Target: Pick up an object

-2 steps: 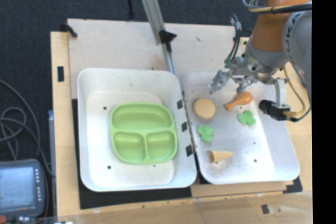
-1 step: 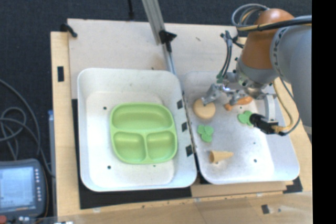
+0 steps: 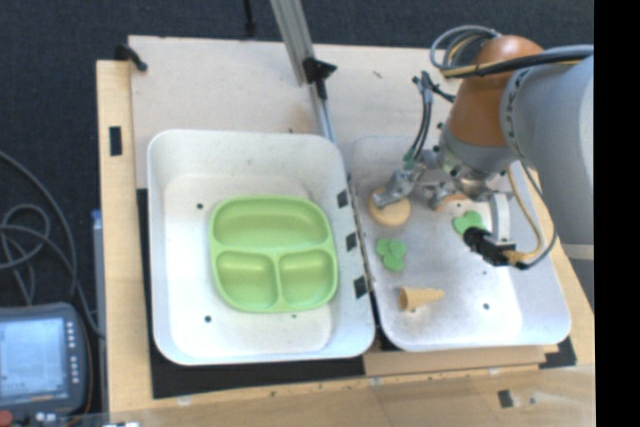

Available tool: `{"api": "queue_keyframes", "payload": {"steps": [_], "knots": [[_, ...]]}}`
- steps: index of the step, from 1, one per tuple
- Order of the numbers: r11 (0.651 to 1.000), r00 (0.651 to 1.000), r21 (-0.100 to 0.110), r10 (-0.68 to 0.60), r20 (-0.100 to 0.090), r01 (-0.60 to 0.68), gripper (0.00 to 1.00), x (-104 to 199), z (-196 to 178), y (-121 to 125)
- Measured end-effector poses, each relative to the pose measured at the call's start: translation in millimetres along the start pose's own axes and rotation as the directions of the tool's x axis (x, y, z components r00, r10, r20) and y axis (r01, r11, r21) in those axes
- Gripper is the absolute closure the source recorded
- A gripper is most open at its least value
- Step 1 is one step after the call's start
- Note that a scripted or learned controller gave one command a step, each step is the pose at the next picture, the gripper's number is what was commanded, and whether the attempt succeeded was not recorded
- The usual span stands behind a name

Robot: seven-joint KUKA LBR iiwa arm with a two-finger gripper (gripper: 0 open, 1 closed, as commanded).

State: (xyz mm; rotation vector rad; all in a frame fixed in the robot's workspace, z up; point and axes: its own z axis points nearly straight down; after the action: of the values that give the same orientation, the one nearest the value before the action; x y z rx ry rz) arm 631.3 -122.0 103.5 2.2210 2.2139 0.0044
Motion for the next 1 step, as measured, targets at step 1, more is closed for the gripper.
{"api": "queue_keyframes", "payload": {"steps": [1], "knots": [[1.0,1.0,-0.005,0.004,-0.001,-0.004,1.0,-0.8,-13.4,1.6]]}}
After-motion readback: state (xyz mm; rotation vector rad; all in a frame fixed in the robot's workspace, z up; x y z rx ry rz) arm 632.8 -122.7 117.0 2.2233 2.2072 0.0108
